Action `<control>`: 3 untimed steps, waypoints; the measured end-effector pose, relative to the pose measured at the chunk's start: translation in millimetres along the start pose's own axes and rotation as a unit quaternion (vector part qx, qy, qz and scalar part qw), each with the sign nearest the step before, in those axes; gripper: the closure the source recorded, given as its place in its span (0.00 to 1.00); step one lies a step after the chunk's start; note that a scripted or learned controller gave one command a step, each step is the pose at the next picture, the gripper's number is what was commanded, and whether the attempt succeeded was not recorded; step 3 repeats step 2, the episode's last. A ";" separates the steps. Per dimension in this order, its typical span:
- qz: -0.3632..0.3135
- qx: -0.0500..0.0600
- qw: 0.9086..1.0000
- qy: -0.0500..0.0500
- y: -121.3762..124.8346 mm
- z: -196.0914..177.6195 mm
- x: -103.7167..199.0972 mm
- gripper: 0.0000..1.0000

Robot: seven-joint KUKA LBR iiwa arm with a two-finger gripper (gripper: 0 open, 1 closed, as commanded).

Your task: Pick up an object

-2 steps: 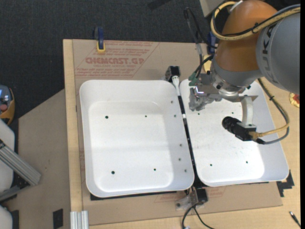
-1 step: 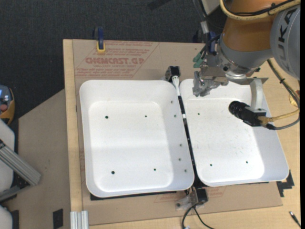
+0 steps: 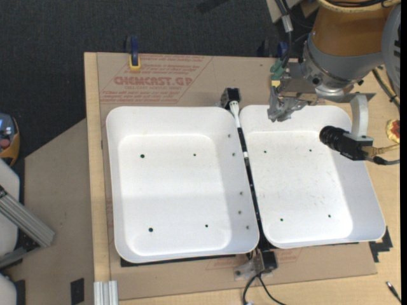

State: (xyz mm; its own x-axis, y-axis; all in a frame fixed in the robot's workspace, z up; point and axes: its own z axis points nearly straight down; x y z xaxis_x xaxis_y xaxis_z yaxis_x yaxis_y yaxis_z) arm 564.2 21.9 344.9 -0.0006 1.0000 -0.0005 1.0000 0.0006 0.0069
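My gripper (image 3: 278,113) hangs over the far left corner of the right bin (image 3: 356,227), just inside its back rim. Its grey fingers (image 3: 275,110) point down, pressed together, with nothing between them. Above it rise the grey wrist and the orange band (image 3: 350,11). A black cylinder (image 3: 340,142) with a cable sticks out from the arm over the right bin's far right part. The floor of the right bin shows white plastic with small dark specks. The left bin (image 3: 121,170) shows white plastic with a few dark dots.
The two bins meet along a black seam (image 3: 245,164) with a clamp (image 3: 230,97) at its far end. They rest on a cardboard sheet (image 3: 159,75) held by a blue and yellow clamp (image 3: 133,53). Cables (image 3: 257,278) lie at the front edge.
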 end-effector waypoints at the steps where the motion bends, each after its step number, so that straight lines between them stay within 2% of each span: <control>1: 0.002 0.000 1.000 0.000 -46.1 -36.3 -18.7 1.00; 2: 0.000 0.000 1.000 0.000 -84.7 -75.6 -23.5 1.00; 3: 0.000 0.000 1.000 0.000 -84.7 -75.6 -23.5 1.00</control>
